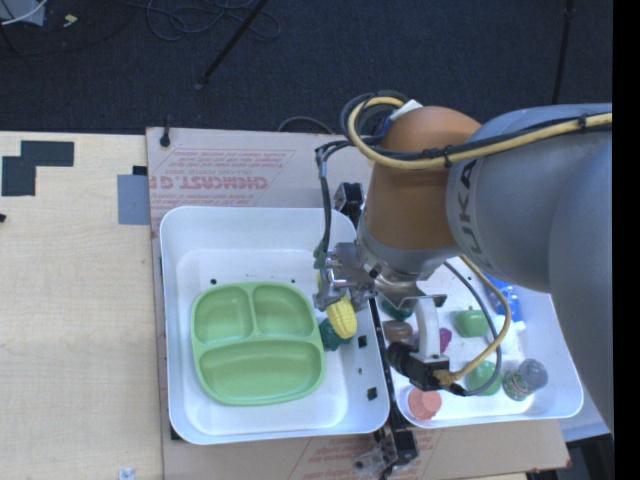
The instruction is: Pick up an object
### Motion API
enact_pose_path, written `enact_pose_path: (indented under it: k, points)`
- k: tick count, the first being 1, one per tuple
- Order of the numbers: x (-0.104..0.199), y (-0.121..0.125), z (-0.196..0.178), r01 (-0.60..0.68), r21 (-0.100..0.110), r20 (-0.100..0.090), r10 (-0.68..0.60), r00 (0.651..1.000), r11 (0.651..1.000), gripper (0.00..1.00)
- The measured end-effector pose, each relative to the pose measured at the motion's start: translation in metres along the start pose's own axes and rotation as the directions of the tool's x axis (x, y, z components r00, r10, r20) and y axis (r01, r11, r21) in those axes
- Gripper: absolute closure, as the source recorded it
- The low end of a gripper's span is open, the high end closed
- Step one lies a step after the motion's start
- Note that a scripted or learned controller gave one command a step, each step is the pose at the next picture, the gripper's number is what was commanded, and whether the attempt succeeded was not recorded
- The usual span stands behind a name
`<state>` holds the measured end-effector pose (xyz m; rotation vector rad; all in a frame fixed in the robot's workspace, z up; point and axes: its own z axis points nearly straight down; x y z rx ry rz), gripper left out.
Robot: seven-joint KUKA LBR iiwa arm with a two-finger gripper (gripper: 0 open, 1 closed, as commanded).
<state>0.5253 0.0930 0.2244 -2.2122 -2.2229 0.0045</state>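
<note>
Beneath the arm (440,198), the pincer (340,303) is half hidden; its state unclear beside yellow corn (342,319).

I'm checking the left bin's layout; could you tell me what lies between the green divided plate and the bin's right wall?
In the camera view, a yellow toy corn cob lies between the green divided plate and the left bin's right wall.

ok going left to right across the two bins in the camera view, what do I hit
Green divided plate in the left bin → yellow toy corn at the plate's right edge → pink round piece in the right bin → green toy → glittery jar.
</note>
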Motion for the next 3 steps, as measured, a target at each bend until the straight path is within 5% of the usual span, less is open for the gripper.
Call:
enact_pose_path:
  k: [2, 3]
  points:
    - [0.004, -0.026, 0.003, -0.004, 0.000, 0.002, 0.004, 1.000, 1.000, 1.00]
    - [0.013, -0.015, -0.007, -0.003, -0.002, 0.002, 0.003, 1.000, 1.000, 1.00]
